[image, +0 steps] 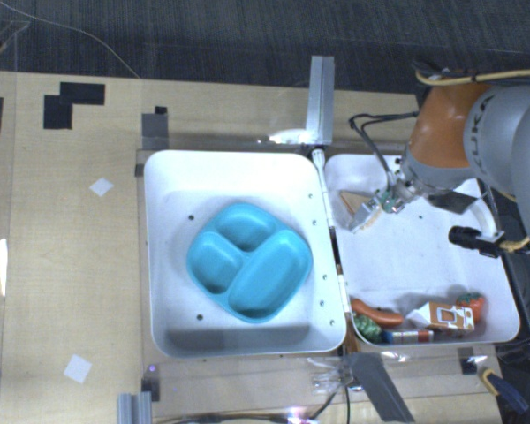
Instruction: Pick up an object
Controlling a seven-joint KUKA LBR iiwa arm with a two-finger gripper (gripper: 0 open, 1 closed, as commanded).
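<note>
My gripper (pixel 368 212) hangs low over the upper left corner of the right bin (pixel 442 268), reaching in from the grey arm with its orange band (pixel 442 131). A small tan wedge-shaped piece (pixel 347 201) lies right at the gripper's tip, near the bin's left wall; whether it is gripped is unclear. Along the bin's front wall lie a red-orange sausage-like item (pixel 375 312), a green item (pixel 365 328), a brown and white carton (pixel 442 316) and a small red item (pixel 473 305).
The left bin (pixel 172 193) holds a blue divided plate (pixel 249 261). A metal post (pixel 321 100) stands behind the ridge between the two bins. Black cables run from the arm across the right bin's back and right side.
</note>
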